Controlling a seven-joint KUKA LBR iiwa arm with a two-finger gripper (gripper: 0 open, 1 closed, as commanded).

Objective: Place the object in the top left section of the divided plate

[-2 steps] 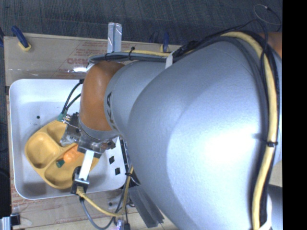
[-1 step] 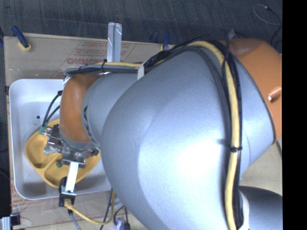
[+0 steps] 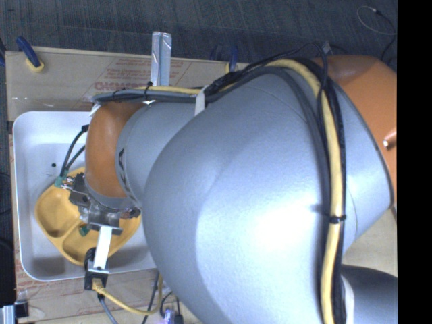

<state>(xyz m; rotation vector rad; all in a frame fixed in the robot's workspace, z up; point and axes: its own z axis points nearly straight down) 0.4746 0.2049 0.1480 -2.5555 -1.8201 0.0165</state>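
The grey arm (image 3: 270,194) covers most of the bench, and its orange band (image 3: 104,154) and wrist hang directly over a yellow divided plate (image 3: 50,214) lying in the white bin (image 3: 34,140). The gripper (image 3: 91,225) sits somewhere under the wrist flange, above the plate's middle; whether it is open or closed, and whether it has hold of anything, I cannot tell, since the wrist hides it from this angle.

The object meant for the plate cannot be picked out. It may lie beneath the wrist or in the gripper, but nothing visible confirms either (so its weight, stiffness and best grasp point can only be guessed). Given the shallow plate sections, I would expect something small and light, best taken across its narrowest width.

The plate itself looks like moulded plastic, stiff, light and probably slick, so it could slide in the bin if nudged. Yellow sections show to the left of and below the wrist; no contents can be seen in those exposed parts. The rest of the bin around the plate shows bare white floor.
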